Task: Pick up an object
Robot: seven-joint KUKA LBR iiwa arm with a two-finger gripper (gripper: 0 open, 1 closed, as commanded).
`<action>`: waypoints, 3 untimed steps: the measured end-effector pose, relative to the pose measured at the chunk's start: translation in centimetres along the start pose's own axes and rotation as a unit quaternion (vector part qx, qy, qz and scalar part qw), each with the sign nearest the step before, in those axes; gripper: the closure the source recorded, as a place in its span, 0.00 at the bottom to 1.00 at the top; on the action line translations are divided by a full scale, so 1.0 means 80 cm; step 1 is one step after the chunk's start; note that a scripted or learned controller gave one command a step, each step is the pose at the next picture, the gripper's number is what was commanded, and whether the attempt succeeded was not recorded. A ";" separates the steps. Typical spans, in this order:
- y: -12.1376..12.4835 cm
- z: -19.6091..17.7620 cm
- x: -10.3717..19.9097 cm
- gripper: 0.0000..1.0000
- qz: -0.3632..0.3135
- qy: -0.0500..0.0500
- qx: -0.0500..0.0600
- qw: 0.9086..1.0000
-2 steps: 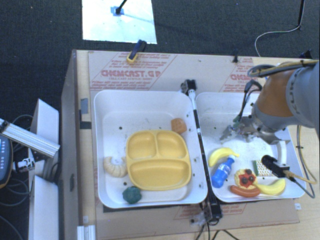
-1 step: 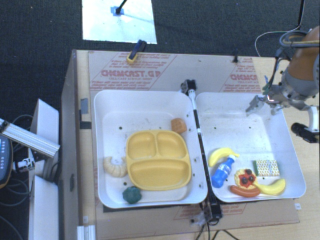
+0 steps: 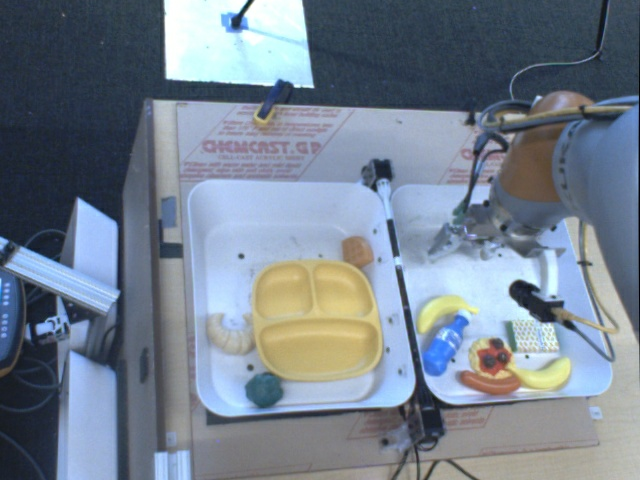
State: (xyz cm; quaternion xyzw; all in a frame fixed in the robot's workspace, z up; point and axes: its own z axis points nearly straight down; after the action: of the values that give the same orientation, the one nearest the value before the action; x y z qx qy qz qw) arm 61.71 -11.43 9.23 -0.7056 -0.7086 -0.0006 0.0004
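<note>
Banana [image 3: 445, 311] below pincer [image 3: 447, 240], apart.

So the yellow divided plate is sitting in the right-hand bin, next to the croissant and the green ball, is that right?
Not quite. The yellow divided plate sits in the left-hand bin, not the right one. The rest holds: the croissant lies just beside it and the green ball is near its lower corner. The camera view from above shows this.
</note>
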 end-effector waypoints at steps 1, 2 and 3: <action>-0.156 0.010 -0.067 0.00 0.003 -0.001 0.000 1.000; -0.154 -0.003 -0.065 1.00 0.001 0.000 -0.002 1.000; 0.041 -0.071 -0.020 1.00 0.000 -0.001 -0.002 1.000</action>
State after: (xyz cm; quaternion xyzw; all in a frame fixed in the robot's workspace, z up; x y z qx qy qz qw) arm 64.98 -13.03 14.92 -0.7054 -0.7088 -0.0016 -0.0019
